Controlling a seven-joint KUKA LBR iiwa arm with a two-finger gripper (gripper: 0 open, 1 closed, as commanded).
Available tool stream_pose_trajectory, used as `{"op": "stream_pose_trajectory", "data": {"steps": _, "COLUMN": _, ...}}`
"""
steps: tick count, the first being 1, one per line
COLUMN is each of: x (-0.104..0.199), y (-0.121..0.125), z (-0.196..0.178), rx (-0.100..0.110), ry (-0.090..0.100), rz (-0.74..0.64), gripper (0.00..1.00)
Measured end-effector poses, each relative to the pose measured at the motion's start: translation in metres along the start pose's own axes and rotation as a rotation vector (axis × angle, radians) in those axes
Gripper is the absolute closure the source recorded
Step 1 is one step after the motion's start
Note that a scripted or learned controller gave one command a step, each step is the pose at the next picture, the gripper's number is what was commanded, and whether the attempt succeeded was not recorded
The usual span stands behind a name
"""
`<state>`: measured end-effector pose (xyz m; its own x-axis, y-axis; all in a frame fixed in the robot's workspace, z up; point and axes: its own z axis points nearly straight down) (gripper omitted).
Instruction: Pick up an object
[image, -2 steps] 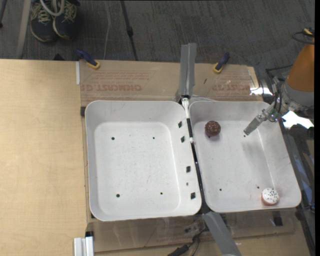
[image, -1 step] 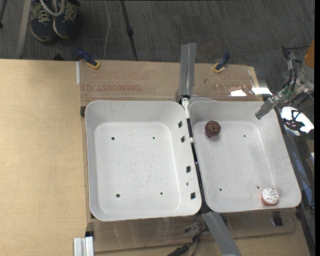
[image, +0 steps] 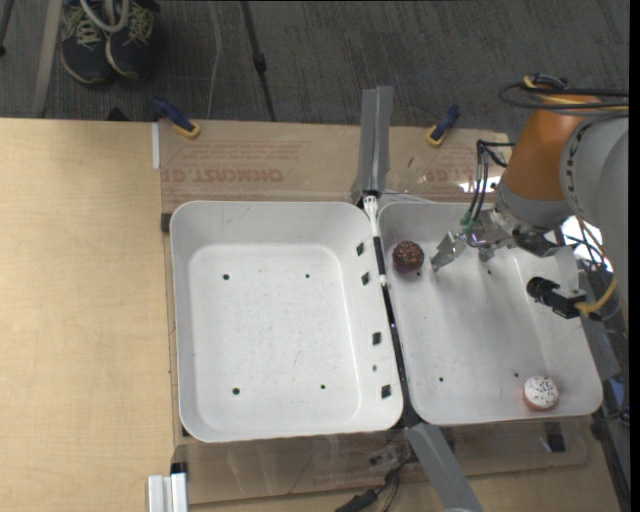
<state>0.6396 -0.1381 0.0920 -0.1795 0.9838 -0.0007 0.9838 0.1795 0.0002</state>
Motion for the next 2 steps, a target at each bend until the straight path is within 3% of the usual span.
{"op": "stream_pose_trajectory", "data": {"steps": 1, "x": 0.02, "y": -0.059, "z": 0.0, "rx": 0.0, "ry": 0.0, "rz": -0.27, "gripper": 0.0}}
{"op": "stream_pose_trajectory", "data": {"steps": 2, "x": 0.026, "y": 0.024, "z": 0.0, "rx": 0.002, "ry": -0.001, "rz": -0.418, "gripper": 0.0}}
